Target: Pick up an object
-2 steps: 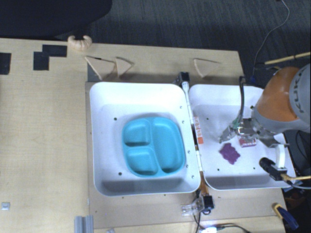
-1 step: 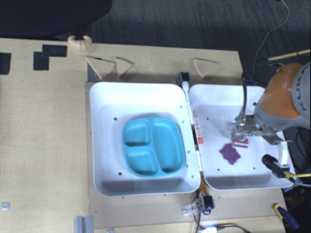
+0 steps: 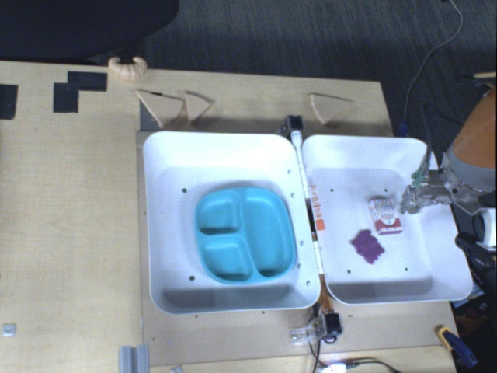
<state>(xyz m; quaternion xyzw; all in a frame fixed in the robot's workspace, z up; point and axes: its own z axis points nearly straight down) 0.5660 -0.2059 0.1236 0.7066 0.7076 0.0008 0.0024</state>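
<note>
In the right bin [image 3: 342, 286] lie two small things. A purple, flat, ragged piece [image 3: 366, 245] rests near the bin's middle. Just above and right of it sits a small clear packet with a red and white label [image 3: 385, 214]. My gripper [image 3: 410, 200] reaches in from the right edge and hovers low right beside that packet, at its right side. Nothing shows as held by it. The arm's orange band [image 3: 475, 134] is visible at the far right.
The left bin [image 3: 167, 231] holds a blue three-part plate [image 3: 245, 233]. A ridge [image 3: 309, 216] with a black and orange strip divides the two bins. Cables and a connector lie at the bench's front edge [image 3: 326, 329].
</note>
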